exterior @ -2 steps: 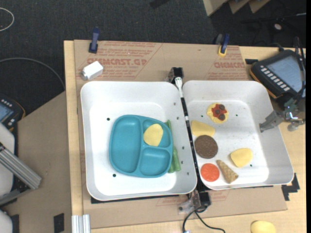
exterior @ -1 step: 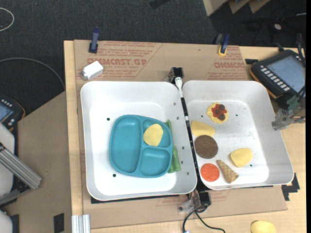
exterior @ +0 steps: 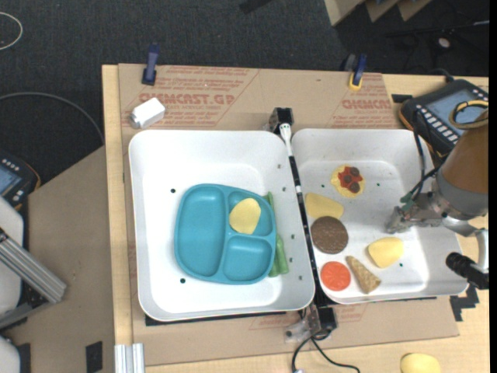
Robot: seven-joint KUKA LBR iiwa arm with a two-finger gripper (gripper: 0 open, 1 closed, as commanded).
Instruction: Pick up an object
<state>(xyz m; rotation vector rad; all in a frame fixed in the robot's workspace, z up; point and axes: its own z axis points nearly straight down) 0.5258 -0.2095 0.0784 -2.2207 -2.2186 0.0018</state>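
The tool (exterior: 400, 217) sits low over the right bin (exterior: 388, 142), at its right side, just above the yellow lemon-like piece (exterior: 385, 251). Whether it is open or closed cannot be determined. Candidate objects lie grouped in this bin: a brown disc (exterior: 329, 234), a red disc (exterior: 335, 275), a cone wedge (exterior: 363, 273). The left bin (exterior: 155, 208) carries a blue divided tray (exterior: 206, 231), probably as a drop-off area.

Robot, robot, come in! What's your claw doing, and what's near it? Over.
Two-finger gripper low in right white bin, nothing seen between fingers. Nearest target: pale yellow lumpy toy food, just below gripper. Nothing blocking it.
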